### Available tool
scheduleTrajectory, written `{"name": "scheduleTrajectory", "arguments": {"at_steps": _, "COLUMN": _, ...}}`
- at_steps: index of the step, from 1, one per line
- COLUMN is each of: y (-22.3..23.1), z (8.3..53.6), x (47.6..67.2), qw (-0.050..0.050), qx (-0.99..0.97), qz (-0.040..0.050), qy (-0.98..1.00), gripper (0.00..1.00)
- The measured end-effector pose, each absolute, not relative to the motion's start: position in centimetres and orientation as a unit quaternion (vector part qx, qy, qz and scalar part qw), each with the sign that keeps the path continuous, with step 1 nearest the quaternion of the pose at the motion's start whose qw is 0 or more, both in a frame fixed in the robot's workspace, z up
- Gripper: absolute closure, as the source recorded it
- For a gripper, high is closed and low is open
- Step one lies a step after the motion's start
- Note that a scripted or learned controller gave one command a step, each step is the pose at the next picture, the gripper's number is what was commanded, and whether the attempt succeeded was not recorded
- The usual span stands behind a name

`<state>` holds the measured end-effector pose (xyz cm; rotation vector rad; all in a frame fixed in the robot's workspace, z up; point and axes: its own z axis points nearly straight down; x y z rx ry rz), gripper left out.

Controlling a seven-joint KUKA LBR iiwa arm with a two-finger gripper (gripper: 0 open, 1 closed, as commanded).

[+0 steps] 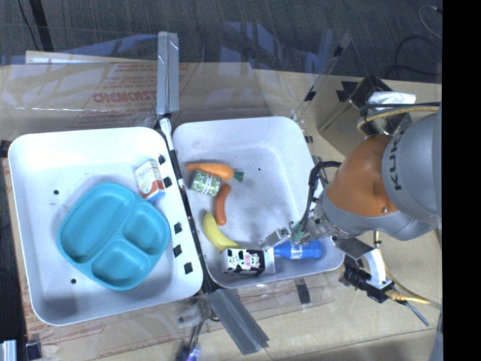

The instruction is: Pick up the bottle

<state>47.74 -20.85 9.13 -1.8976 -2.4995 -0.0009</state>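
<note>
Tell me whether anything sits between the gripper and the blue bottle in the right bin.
Nothing visible does. The gripper is already down at the bottle, at its white-capped end near the right bin's front wall. The cow-print carton lies just beyond the cap and the banana beyond that, both crowding that end.

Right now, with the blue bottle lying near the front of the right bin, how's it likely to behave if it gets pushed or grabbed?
The blue bottle lies on its side, so a nudge would probably roll it. It looks like smooth plastic, so it may slip in the pincer. The bin wall just behind it could stop it rolling away. It appears small and likely light, though I can't tell whether it's full.
</note>
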Motion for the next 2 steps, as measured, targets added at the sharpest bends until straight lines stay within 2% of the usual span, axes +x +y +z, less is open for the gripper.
{"name": "scheduleTrajectory", "arguments": {"at_steps": 1, "y": -20.8, "z": 10.1, "x": 47.9, "qw": 0.002, "qx": -0.603, "qz": -0.0008, "qy": -0.798, "gripper": 1.0}}
{"name": "scheduleTrajectory", "arguments": {"at_steps": 2, "y": -16.8, "z": 19.8, "x": 47.7, "qw": 0.001, "qx": -0.762, "qz": 0.0, "qy": -0.647, "gripper": 1.0}}
